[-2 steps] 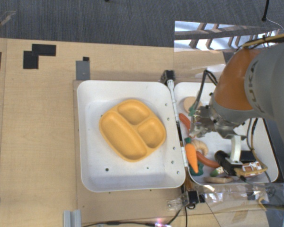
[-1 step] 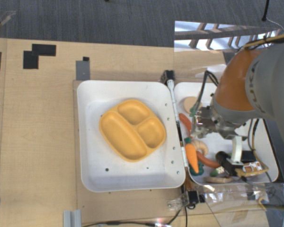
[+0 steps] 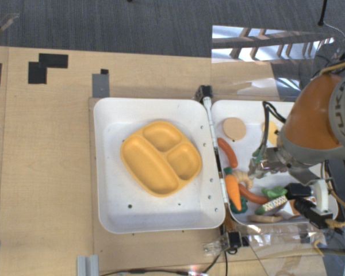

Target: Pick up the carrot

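The gripper (image 3: 254,168) was seen low over the right-hand bin (image 3: 248,109), at the end of the grey arm (image 3: 310,128) with its orange band, which reached in from the right of the view. Whether the gripper was open or closed could not be told — its tip was small and partly lost against the clutter beneath it, and nothing could be made out as being held.

The carrot (image 3: 233,191) was found just below and to the left of the gripper, lying lengthwise close to the bin's left wall, orange with a green end pointing toward the near edge. It was resting on the bin floor. A red sausage-shaped piece (image 3: 227,152) was placed just left of the gripper and slightly above it, beside the same wall. A second reddish piece (image 3: 253,196) was laid below the gripper, next to the carrot. Further above and to the left, a round tan disc (image 3: 234,129) was seen flat on the bin floor. Below and to the right of the gripper, a green item (image 3: 274,192) was noted among other small objects that were too jumbled to identify.

Well away to the left of the gripper, the left-hand bin (image 3: 112,171) was occupied by a yellow divided plate (image 3: 160,156) — three compartments, set at a slant.
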